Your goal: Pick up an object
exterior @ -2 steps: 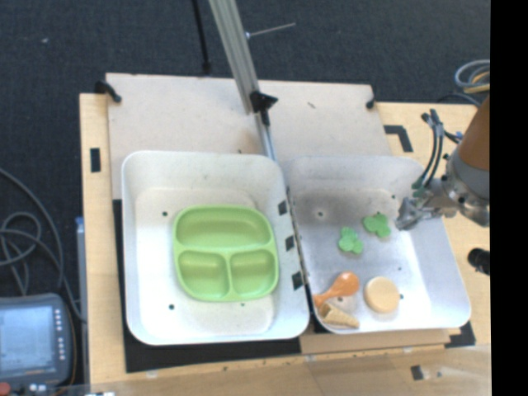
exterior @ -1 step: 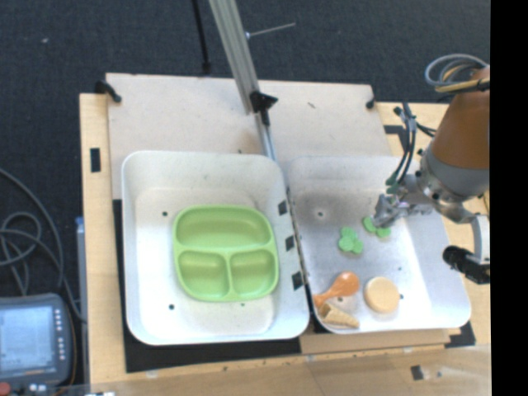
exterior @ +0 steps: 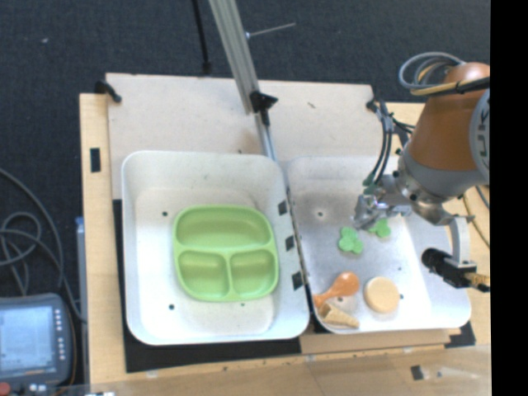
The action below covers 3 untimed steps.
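My gripper (exterior: pixel 370 215) hangs low in the right bin (exterior: pixel 318 190), near its middle. Two small green pieces lie close under it: one (exterior: pixel 351 241) just below and left of the fingertips, the other (exterior: pixel 380 229) right beside them. Nothing shows between the fingers. Nearer the front of the same bin lie an orange spoon-shaped toy (exterior: pixel 341 286), a round tan biscuit-like disc (exterior: pixel 381 294) and a pale wafer cone (exterior: pixel 339 315).
The left bin (exterior: pixel 148 188) holds a light green divided plate (exterior: pixel 224 252). A slanted metal pole (exterior: pixel 239 52) rises behind the bins. The arm's orange and grey body (exterior: pixel 445 139) overhangs the right bin's far right side.
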Available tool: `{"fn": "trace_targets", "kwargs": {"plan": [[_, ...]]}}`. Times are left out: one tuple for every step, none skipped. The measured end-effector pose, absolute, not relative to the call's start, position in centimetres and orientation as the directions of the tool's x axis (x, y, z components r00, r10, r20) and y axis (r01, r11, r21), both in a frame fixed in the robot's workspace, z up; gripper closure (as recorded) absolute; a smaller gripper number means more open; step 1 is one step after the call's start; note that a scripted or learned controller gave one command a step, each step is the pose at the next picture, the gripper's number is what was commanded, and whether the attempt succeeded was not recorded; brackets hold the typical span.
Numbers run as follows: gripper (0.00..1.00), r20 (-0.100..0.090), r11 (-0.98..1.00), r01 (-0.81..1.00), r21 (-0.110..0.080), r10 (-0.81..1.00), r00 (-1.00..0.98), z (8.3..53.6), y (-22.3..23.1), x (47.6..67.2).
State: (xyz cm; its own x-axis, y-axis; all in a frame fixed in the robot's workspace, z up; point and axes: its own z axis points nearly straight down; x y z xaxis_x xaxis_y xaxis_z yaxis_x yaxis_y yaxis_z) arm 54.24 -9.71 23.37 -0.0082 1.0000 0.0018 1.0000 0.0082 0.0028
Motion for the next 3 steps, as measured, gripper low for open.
{"fn": "trace_targets", "kwargs": {"plan": [[1.0, 0.003, 0.009, 1.0, 0.001, 1.0, -0.009, 24.6, -4.9, 53.5], [1.0, 0.001, 0.007, 1.0, 0.0, 1.0, -0.007, 23.6, 0.2, 51.7], [1.0, 0.003, 0.01, 1.0, 0.001, 1.0, -0.01, 24.1, 6.4, 50.5]]}}
